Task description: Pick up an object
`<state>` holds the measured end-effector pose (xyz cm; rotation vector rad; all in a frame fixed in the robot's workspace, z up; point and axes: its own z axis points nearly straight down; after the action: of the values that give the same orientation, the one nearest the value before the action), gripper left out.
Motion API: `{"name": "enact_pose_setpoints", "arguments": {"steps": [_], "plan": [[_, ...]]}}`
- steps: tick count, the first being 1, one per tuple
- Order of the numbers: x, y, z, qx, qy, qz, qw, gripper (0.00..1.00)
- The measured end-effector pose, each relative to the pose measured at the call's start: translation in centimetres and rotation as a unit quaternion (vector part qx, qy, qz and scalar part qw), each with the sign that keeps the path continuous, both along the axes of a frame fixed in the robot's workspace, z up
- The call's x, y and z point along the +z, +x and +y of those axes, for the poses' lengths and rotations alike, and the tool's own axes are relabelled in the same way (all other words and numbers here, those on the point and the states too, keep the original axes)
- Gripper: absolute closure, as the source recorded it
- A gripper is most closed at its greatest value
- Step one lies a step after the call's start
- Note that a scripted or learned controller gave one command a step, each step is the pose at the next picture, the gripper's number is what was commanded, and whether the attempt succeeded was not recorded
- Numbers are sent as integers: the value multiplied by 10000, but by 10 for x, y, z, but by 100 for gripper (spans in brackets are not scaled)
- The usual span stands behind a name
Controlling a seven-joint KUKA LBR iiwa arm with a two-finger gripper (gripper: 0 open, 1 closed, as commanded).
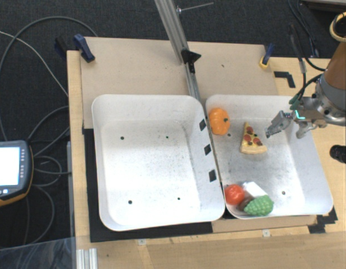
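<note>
In the right bin (307,172) lie a pizza slice (252,139), an orange pumpkin-like toy (219,121) against the left wall, and at the front a red tomato (234,194), a green bumpy toy (258,205) and a small white piece (253,188). My gripper (289,126) hovers over the bin's upper right part, just right of the pizza slice. Its two fingers are spread apart with nothing between them.
The left bin (106,150) sits beside the right one. A slanted metal pole (173,29) crosses the bench behind the bins. Blue clamps (83,46) hold the board's back corners. Cables and a handheld pendant (8,170) lie on the floor at left.
</note>
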<state>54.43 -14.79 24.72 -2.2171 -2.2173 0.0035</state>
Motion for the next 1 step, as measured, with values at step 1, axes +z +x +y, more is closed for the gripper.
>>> {"name": "enact_pose_setpoints", "arguments": {"steps": [1], "plan": [[2, 1, 0, 3, -6, -23, 10000, 0]]}}
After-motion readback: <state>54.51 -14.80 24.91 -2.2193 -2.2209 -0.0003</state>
